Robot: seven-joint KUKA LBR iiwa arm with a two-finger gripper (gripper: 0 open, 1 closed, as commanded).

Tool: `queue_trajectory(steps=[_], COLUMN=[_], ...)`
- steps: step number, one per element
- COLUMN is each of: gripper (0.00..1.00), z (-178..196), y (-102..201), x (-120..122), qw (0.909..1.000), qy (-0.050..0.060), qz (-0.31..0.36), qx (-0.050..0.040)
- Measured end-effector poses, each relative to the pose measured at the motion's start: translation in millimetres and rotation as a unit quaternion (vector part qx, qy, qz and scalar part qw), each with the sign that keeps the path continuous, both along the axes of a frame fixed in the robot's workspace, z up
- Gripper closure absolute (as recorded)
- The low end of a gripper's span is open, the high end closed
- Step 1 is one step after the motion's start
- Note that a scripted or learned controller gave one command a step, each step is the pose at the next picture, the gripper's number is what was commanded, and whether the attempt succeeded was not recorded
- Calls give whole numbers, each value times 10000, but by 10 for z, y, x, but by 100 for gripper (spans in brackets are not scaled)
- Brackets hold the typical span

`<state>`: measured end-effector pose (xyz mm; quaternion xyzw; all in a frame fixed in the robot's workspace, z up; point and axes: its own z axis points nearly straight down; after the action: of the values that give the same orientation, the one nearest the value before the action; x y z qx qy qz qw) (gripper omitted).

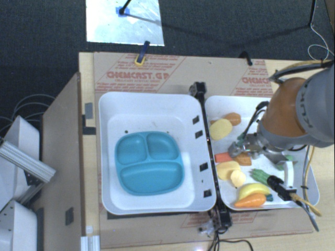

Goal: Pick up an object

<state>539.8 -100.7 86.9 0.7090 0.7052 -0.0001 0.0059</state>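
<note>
Camera view: gripper (239, 148) sits low in the right bin (314, 192), its fingers just at 12 o'clock of a small orange-red piece (222, 157) and a brown piece (244, 161); whether they are parted or closed, or grip anything, cannot be told. Toy food fills that bin: pale yellow round (220, 129) and orange-brown lump (232, 118) at 11 o'clock of the gripper, yellow chunks (230, 171), banana (252, 191), carrot (249, 201) and green item (260, 175) toward 6 o'clock. Left bin (112, 109) on the table (63, 114) holds a blue divided plate (149, 162).

Blue divided tray (150, 162) in left bin (112, 119), brown board (178, 73), foil sheet (124, 14)
</note>
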Motion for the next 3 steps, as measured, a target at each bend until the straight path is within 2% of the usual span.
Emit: queue_trajectory(steps=[1, 2, 3], gripper=[100, 100, 100], z=[98, 202, -28], y=[30, 29, 180], x=[23, 31, 520], qw=[10000, 10000, 10000], qy=[4, -7, 17], qz=[26, 27, 58], qx=[32, 32, 43])
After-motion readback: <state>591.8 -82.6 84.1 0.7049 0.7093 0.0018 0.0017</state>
